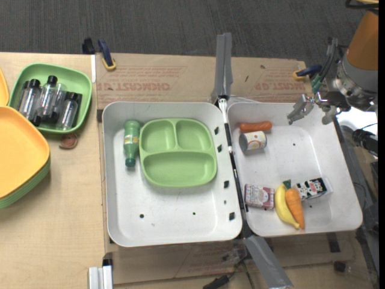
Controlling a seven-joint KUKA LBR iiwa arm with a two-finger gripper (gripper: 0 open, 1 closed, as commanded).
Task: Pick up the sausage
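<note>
Banana and carrot lie nearest. At twelve o'clock in the right bin, the sausage waits untouched; the gripper, spread wide and empty, hovers at two o'clock—approach pending, next move leftward and down.

The grey arm reaches in from the right, its gripper with fingers spread.

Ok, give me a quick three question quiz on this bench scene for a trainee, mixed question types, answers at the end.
1. True or false: the sausage lies in the right bin.
2. What lies in the left bin beside the green divided plate? A) green bottle B) carrot C) banana
3. Which item touches the banana on its right side?

Key: 1. True. 2. A, the green bottle. 3. The carrot.
</note>
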